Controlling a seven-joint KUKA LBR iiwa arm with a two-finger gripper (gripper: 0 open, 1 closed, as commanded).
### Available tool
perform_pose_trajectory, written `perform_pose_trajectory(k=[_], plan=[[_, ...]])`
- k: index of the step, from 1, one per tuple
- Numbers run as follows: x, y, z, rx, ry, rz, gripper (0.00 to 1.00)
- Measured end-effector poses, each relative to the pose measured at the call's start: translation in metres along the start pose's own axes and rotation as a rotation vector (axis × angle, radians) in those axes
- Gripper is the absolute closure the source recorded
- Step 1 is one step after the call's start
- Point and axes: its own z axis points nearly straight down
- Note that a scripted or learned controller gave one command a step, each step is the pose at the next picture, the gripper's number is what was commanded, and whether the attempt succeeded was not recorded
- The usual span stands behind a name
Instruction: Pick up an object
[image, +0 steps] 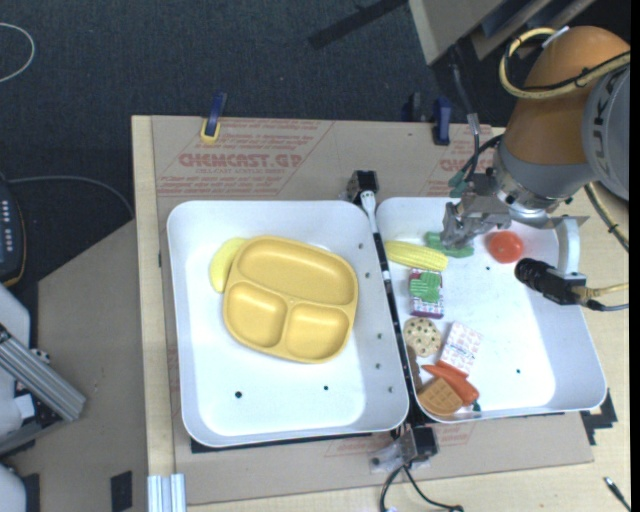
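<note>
The end effector (458, 232) hangs low over the far part of the right bin (560, 370), right at a green piece (437, 241) beside the corn cob (415, 255); whether its fingers are spread or closed cannot be told from this angle. Near it lies a red tomato (505, 246). Toward the near edge the same bin holds a green-and-pink packet (425, 293), a round cookie (421, 335), a white wrapper with red print (461, 345), and an orange piece on a waffle-like round (445, 390). The left bin (200, 330) carries a yellow divided plate (288, 298) with a yellow banana (224, 262) at its far-left rim. Both bins sit on a brown printed board on the table (270, 155), above dark carpet (150, 50).
</note>
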Motion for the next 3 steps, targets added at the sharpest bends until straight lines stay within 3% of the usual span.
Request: perform_pose_trajectory(k=[1, 3], plan=[[-0.013, -0.003, 0.002, -0.001, -0.003, 0.007, 1.0], [-0.005, 0.002, 0.005, -0.006, -0.004, 0.006, 1.0]])
